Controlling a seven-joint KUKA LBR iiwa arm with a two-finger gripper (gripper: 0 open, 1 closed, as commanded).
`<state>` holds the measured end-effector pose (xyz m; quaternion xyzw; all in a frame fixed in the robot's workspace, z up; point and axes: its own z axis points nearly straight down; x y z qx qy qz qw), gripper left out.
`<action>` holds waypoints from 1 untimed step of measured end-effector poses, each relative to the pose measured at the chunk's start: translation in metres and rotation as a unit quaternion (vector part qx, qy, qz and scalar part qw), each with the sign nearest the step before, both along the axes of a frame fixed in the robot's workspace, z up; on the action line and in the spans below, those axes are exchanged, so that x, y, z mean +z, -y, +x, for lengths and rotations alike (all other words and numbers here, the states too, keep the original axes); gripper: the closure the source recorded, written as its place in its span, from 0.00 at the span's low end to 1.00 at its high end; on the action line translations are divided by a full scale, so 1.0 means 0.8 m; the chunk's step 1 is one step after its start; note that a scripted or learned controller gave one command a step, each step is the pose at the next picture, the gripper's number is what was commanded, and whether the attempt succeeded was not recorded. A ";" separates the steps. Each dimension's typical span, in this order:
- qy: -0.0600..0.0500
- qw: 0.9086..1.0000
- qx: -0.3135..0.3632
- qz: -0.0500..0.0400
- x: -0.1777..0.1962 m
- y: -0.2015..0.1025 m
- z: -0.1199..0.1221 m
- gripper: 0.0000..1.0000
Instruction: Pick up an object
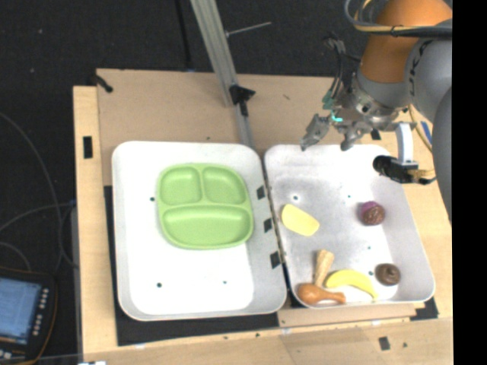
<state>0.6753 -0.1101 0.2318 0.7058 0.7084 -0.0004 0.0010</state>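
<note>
A big tan bench [152,112] is holding two white bins side by side. The left bin [190,295] is holding a green plate [205,205] with three parts, and the plate is sitting in the upper half of that bin. The right bin [342,173] is holding the small things to pick from. The grey arm [399,48] with its orange band is reaching in from the right and hanging over the top edge of the right bin. Its gripper [329,137] is pointing down with its two fingers [312,137] spread wide apart, and nothing is sitting between them. A yellow banana [351,282] is lying near the bottom edge of the right bin. A flat yellow piece [300,220] is lying near the left side of that bin, well below the gripper. A tan stick-shaped toy [323,265] is standing just left of the banana, and an orange-brown toy [319,293] is lying under it, touching the banana's end. A dark purple ball [371,214] is sitting by the right side of the bin. A small brown round toy [387,274] is sitting just right of the banana.
</note>
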 end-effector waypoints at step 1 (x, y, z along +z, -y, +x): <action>-0.002 1.000 0.000 0.000 -0.057 0.004 0.009 0.00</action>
